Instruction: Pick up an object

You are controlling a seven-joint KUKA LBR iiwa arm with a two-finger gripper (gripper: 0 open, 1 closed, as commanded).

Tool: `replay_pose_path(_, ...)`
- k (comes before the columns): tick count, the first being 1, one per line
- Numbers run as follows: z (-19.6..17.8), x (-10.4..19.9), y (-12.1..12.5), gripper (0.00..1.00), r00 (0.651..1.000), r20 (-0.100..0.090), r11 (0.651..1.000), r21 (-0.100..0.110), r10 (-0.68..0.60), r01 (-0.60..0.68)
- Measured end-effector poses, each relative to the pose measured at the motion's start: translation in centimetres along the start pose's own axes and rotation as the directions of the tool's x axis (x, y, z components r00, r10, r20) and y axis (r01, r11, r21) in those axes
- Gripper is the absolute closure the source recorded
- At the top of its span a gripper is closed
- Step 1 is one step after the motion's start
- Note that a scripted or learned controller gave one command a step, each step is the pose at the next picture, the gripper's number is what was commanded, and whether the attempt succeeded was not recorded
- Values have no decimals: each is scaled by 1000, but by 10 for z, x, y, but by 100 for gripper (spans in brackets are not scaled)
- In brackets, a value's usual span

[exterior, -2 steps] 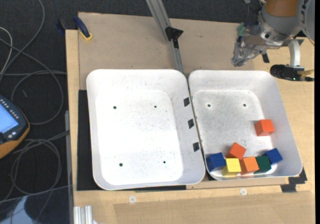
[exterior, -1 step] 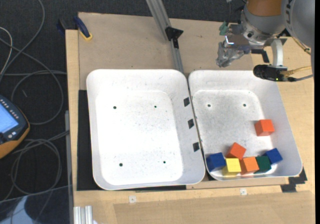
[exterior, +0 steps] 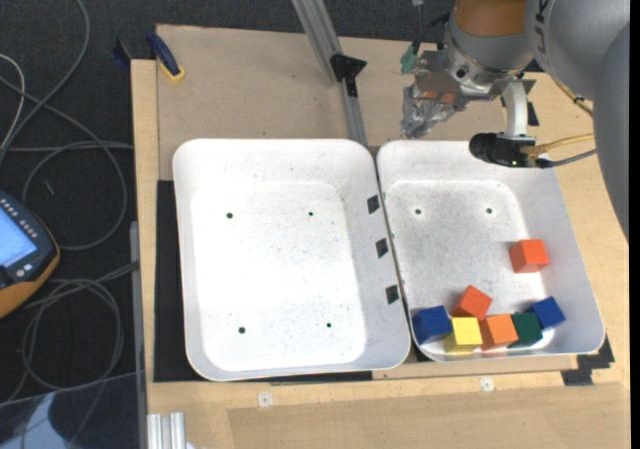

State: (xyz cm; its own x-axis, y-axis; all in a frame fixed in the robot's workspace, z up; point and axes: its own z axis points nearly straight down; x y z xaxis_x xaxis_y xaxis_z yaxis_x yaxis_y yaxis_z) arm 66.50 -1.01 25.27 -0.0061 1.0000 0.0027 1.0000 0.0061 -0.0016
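Hand (exterior: 425, 122) sits above the far rim of the right bin (exterior: 440, 199); can't tell its state, nothing seen in it. All blocks lie toward the bin's near end, well apart from it. Lone orange block (exterior: 528, 254) sits nearest the hand, off by itself on the right. Clustered along the near rim: blue block (exterior: 431, 322), yellow block (exterior: 466, 331), a tilted orange cube (exterior: 475, 300), green block (exterior: 526, 325). Left bin (exterior: 270, 257) holds no blocks.

No readable text, label or number anywhere; lettering on the arm (exterior: 590, 7) too cropped to make out
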Motion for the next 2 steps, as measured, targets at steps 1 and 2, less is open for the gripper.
replay_pose_path(1,-4,45,-23,100,1000,0,1000,1,0,0)
replay_pose_path(2,-1,105,-32,100,1000,0,1000,1,-1,1)
